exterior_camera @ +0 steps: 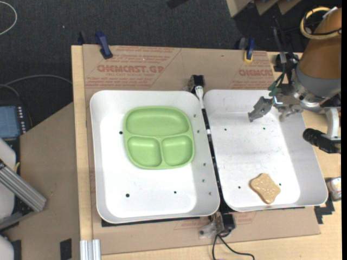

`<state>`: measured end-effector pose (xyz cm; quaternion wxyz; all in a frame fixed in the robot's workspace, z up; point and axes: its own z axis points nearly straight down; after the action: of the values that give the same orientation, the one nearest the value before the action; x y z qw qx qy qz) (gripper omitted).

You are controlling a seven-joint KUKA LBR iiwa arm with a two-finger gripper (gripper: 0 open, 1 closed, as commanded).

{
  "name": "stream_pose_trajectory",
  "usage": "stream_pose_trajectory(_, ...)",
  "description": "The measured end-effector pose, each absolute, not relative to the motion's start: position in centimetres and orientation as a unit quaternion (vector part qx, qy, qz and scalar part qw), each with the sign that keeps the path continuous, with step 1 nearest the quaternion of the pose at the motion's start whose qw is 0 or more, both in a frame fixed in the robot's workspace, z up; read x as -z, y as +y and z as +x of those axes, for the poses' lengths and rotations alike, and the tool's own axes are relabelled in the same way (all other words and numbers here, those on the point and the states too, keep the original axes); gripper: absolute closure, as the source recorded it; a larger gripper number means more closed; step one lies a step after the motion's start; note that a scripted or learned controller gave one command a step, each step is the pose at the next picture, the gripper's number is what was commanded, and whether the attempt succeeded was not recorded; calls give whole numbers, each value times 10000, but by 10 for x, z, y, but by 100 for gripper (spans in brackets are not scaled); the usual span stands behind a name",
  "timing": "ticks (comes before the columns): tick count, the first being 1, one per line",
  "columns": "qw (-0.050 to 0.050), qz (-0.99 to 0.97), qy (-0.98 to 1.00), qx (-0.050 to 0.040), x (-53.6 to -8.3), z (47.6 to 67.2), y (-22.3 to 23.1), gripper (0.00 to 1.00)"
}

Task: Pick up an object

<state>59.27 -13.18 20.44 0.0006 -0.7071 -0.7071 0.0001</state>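
A tan, biscuit-like piece (265,188) lies in the right bin (238,145), near its front right corner. My gripper (272,109) hangs over the far right part of the same bin, well behind the tan piece. Its two grey fingers are spread apart with nothing between them. One fingertip (257,112) points down and to the left. The orange band of the arm (320,53) rises above the wrist at the right edge.
A green divided plate (159,137) with three compartments sits in the left bin (108,172). The rims of the two bins meet along the middle (210,150). Blue clamps (103,44) hold the cardboard base at the back.
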Motion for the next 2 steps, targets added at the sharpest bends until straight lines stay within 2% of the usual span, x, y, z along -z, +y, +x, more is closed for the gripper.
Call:
stream_pose_trajectory(1, -8, -7068, -7074, 7, -215, 593, -132, 100)
stream_pose_trajectory(2, 27, -7049, -7093, -1, -217, 565, -67, 100)
